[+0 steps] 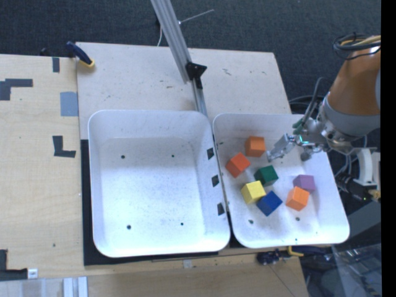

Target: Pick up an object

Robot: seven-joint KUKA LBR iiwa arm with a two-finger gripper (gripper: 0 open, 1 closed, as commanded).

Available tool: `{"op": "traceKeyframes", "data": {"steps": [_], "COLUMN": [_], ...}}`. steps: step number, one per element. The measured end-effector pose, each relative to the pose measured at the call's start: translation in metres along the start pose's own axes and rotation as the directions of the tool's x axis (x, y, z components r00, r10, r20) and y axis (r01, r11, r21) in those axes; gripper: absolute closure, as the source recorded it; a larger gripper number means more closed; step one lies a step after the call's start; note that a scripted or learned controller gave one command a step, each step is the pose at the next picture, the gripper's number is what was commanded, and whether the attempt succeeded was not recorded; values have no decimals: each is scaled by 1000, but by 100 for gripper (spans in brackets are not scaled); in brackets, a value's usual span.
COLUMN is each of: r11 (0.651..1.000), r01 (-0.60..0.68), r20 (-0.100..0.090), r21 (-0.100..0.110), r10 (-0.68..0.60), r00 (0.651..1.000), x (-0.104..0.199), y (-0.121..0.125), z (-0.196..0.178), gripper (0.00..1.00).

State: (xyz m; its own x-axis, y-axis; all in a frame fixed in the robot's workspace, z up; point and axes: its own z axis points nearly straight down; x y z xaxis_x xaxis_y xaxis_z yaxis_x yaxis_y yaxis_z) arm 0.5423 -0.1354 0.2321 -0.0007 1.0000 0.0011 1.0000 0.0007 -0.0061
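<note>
The right bin (322,224) holds several small blocks: an orange block (255,145) at the top, a red-orange block (237,164), a green block (266,175), a yellow block (252,191), a blue block (269,203), a purple block (304,182) and another orange block (297,198). My gripper (283,147) hangs over the bin's upper part, just right of the top orange block, and I see no block in it. The arm's grey and orange wrist (352,98) comes in from the right.
The left bin (154,184) lies beside the right one, sharing a raised divider. A slanted metal rail (176,39) runs from the top down to the bins' junction. A blue and yellow tool (80,54) lies on the bench at upper left.
</note>
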Motion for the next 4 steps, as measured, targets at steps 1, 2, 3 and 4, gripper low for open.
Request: {"op": "traceKeyframes", "data": {"steps": [1,2,3,4], "r11": [1000,1000,1000,1000], "r01": [2,1,0,0], "r20": [1,0,0,2], "r21": [-4,2,2,-8], "r10": [-2,-1,0,0], "r00": [1000,1000,1000,1000], "x": [0,7,8,9], "y": [1,-4,-5,-4], "z": [-2,59,124,140], "gripper": [0,0,0,0]}}
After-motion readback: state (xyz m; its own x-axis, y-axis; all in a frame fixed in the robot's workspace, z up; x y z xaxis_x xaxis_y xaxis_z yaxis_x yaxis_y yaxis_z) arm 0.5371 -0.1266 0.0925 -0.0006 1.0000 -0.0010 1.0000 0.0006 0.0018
